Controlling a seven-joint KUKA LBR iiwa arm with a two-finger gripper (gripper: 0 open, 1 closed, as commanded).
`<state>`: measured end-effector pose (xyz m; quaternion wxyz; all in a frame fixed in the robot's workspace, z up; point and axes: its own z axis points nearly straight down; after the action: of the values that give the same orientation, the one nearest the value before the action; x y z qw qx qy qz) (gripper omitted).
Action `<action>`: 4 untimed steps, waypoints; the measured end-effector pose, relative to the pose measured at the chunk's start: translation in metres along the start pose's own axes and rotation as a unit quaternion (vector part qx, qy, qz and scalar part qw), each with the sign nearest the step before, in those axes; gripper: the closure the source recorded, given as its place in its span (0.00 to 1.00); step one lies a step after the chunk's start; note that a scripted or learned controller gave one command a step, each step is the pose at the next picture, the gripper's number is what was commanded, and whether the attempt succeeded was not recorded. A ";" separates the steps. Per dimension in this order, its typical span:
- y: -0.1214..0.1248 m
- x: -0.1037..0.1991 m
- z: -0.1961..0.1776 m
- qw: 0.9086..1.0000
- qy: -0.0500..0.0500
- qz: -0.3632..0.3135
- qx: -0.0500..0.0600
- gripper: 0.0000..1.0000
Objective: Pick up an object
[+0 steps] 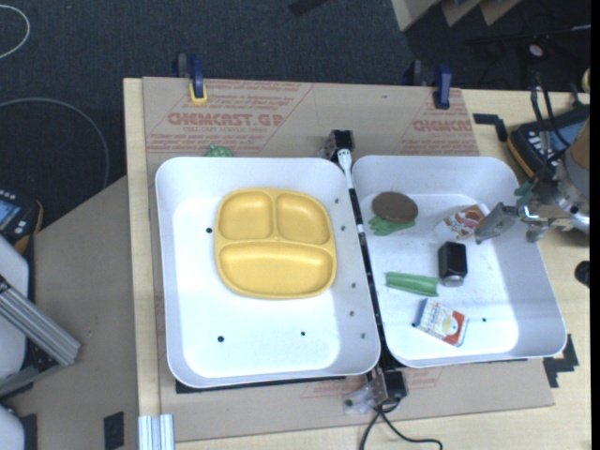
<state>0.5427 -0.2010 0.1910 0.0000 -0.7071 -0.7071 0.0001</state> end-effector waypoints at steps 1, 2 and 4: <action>0.001 0.000 -0.011 1.000 -0.001 -0.001 -0.002 1.00; 0.010 0.024 -0.169 1.000 -0.003 -0.003 -0.010 1.00; -0.053 -0.020 -0.349 1.000 -0.004 0.003 -0.005 1.00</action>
<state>0.4899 -0.2212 0.5396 -0.0061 -0.7091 -0.7051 -0.0009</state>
